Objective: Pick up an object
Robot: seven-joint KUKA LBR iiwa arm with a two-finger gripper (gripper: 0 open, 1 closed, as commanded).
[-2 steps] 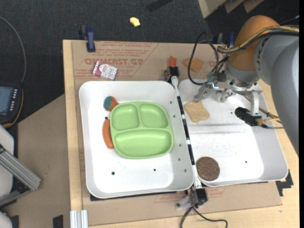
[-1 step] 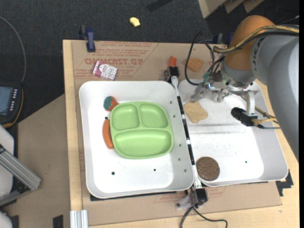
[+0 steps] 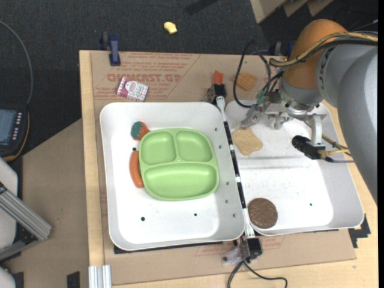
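Claw (image 3: pixel 268 116), grip state unclear, hovers near the right bin's (image 3: pixel 312 221) far-left corner beside toast (image 3: pixel 246 141): likely light, stiff; pinch its edges.

Two white bins: the left bin (image 3: pixel 120 215) and the right bin (image 3: pixel 336 212); one green divided plate (image 3: pixel 178 164); one orange sausage-shaped toy (image 3: pixel 136 168); one tan bread slice (image 3: pixel 247 141); one brown round patty (image 3: pixel 263 213); one small teal-and-red item (image 3: pixel 140 129).

orange sausage (image 3: pixel 136 168) partly tucked under green plate (image 3: pixel 178 163), arm (image 3: pixel 354 95) cut off at right edge
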